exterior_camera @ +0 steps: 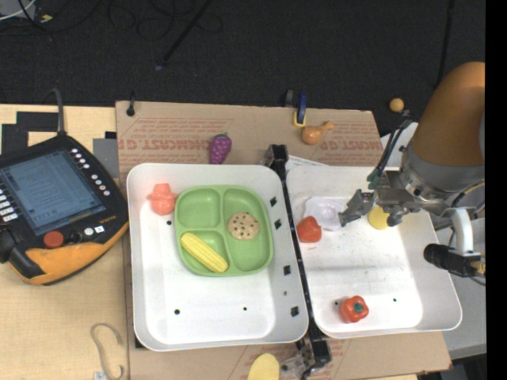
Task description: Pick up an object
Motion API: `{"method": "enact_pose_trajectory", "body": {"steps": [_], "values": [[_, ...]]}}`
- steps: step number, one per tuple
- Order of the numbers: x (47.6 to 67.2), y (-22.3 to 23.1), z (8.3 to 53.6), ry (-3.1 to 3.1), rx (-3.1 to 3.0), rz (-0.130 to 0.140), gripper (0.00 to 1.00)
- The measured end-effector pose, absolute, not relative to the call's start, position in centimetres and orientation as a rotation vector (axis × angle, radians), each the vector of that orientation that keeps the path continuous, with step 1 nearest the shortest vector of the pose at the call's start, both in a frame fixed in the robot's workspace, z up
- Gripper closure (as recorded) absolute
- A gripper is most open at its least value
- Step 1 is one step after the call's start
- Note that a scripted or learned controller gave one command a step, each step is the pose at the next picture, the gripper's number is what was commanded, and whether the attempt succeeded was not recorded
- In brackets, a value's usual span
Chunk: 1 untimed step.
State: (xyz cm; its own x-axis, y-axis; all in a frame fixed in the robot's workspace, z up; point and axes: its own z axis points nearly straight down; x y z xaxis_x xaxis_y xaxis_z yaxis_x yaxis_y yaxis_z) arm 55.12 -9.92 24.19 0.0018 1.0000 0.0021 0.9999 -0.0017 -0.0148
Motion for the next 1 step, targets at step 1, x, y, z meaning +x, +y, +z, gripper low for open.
{"method": "enact_pose_trajectory", "body": {"steps": [1], "values": [[55.34,-9.94,24.87,-2.221,-2.220,0.001,0.00]]}}
